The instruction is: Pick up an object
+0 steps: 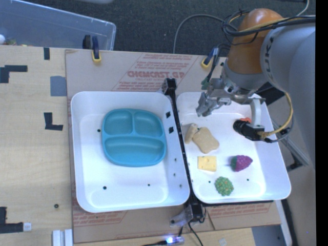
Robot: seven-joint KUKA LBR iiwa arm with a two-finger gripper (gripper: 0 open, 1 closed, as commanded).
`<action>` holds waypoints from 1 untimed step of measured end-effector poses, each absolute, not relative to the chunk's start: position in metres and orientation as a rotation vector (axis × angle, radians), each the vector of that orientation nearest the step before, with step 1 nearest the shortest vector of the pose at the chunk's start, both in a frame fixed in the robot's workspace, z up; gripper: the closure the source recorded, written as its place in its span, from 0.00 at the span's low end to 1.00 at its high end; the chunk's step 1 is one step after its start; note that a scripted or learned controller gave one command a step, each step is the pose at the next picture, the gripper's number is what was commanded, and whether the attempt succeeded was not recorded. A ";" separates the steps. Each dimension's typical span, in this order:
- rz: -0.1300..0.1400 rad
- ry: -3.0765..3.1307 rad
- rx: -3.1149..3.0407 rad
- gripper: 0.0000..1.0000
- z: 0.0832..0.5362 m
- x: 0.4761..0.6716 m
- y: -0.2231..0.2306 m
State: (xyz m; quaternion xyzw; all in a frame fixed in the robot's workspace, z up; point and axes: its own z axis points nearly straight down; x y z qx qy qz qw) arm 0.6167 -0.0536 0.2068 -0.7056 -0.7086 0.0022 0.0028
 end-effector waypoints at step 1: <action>0.005 -2.225 -2.210 1.00 0.210 0.603 0.002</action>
